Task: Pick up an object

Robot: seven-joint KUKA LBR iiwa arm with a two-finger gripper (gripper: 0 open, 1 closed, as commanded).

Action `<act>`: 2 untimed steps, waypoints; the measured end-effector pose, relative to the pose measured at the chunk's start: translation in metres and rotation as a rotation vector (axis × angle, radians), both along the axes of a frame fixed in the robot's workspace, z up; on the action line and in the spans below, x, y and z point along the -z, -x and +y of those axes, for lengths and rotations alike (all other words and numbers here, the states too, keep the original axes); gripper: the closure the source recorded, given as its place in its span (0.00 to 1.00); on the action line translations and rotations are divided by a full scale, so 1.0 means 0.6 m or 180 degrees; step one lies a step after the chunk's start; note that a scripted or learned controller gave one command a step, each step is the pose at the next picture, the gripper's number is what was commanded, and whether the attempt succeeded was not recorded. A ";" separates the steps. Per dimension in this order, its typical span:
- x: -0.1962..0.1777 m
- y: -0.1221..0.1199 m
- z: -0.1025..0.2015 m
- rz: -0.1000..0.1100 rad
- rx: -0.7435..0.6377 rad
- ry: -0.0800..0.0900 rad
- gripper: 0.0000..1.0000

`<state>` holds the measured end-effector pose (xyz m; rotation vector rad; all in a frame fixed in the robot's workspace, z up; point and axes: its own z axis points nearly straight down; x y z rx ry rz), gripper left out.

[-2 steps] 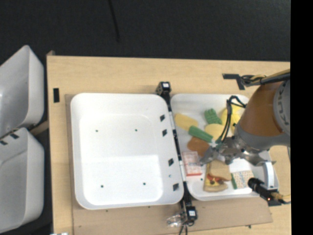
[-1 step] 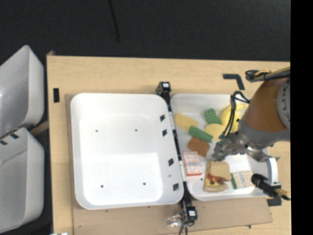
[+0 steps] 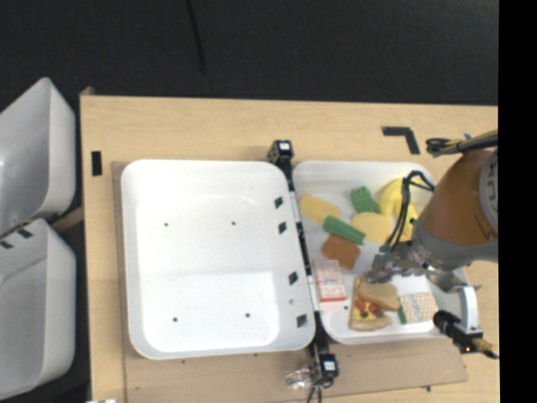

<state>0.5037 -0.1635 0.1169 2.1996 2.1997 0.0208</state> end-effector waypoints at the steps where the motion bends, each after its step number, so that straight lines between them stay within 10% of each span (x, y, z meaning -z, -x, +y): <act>1: -0.237 -0.058 0.101 0.0045 -0.0034 -0.0033 1.00; 2: -0.131 -0.130 0.211 0.0108 -0.0027 -0.0040 1.00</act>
